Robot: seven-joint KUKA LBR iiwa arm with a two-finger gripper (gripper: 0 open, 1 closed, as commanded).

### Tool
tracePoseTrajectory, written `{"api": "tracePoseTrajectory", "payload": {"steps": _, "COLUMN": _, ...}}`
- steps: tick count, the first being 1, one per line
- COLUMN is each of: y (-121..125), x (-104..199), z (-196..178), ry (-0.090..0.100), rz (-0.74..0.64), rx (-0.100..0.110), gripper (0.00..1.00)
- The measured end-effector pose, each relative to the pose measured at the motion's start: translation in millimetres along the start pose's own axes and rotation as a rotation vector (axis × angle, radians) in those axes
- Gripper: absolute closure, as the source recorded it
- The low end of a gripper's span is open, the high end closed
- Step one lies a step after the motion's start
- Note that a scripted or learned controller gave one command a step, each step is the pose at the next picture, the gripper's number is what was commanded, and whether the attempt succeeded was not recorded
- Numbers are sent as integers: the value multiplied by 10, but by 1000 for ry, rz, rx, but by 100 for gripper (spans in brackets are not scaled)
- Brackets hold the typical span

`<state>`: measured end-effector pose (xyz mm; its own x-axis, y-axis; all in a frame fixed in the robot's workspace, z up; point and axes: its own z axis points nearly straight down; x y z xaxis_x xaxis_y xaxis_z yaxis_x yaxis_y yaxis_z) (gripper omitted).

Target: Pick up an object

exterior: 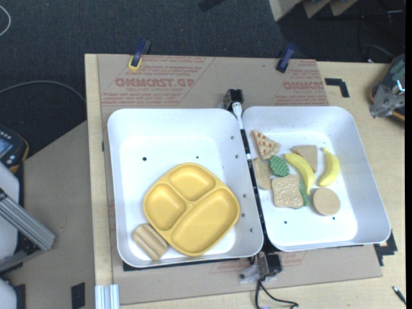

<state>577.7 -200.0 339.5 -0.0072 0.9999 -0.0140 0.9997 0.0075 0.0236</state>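
The right bin (360,172) holds a cluster of toy food: a pizza slice (264,145), a green piece (279,166), two bananas (301,171) (329,167), a bread slice (286,192), a round biscuit (326,202) and a tan wedge (306,153). In the left bin (129,147) lie a yellow divided plate (190,208) and a small bread roll (149,241) at its front left. My gripper (387,97) sits at the far right edge of the view, beyond the right bin's back right corner and well away from the food.
The bins meet along a black seam (248,166) at mid bench. Two clamps (136,56) (286,58) grip the board's far edge. Bare floor shows in the back half of the left bin and the front of the right bin.
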Motion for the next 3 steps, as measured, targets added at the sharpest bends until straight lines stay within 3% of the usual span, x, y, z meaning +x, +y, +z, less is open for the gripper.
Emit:
{"api": "tracePoseTrajectory", "payload": {"steps": 2, "y": 20, "x": -5, "z": -215, "ry": -4, "rz": -3, "rx": -8, "gripper": 100}}
{"api": "tracePoseTrajectory", "payload": {"steps": 3, "y": 546, "x": 947, "z": 769, "ry": 20, "rz": -3, "rx": 31, "gripper": 100}}
